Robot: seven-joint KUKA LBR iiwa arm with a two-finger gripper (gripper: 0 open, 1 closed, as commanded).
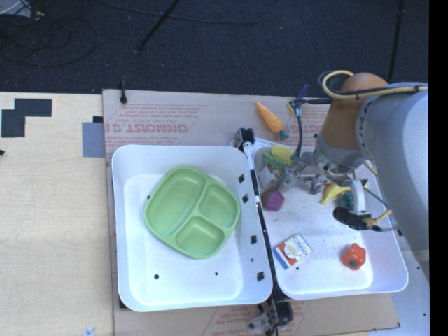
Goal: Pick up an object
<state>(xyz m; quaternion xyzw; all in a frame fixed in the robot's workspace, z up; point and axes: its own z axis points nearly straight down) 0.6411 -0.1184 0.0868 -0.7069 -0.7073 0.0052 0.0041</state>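
My gripper (310, 179) hangs low over the far part of the right bin (392, 275), below the orange wrist band. Just left of it lie a yellow-green corn cob (281, 152) and a green toy (270, 162). A purple object (274, 201) sits further left, near the bin's wall. A yellow banana-like piece (332, 194) lies just right of the gripper. Nearer the front are a small red, white and blue box (294, 250) and a red-orange pepper (354, 256). I see nothing held in the gripper.
The left bin (133, 271) holds a green divided plate (192, 212). An orange carrot (269, 117) lies on the cardboard beyond the right bin. The grey arm covers the right bin's far right corner.
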